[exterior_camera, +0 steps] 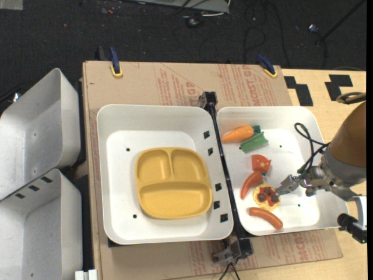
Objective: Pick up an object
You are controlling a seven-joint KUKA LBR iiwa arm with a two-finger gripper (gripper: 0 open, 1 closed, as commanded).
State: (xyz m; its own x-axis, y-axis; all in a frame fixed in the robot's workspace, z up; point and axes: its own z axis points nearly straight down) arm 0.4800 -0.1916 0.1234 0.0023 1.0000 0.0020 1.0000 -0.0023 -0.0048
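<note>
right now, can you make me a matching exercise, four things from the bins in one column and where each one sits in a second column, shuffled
Things:
1. yellow divided tray
2. carrot
3. sausage
4. small pizza

Places:
A. near front edge of right bin
B. far end of right bin, beside a green piece
C. in left bin
D. right bin, just left of the pincer

Pairs: 1-C, 2-B, 3-A, 4-D
</note>
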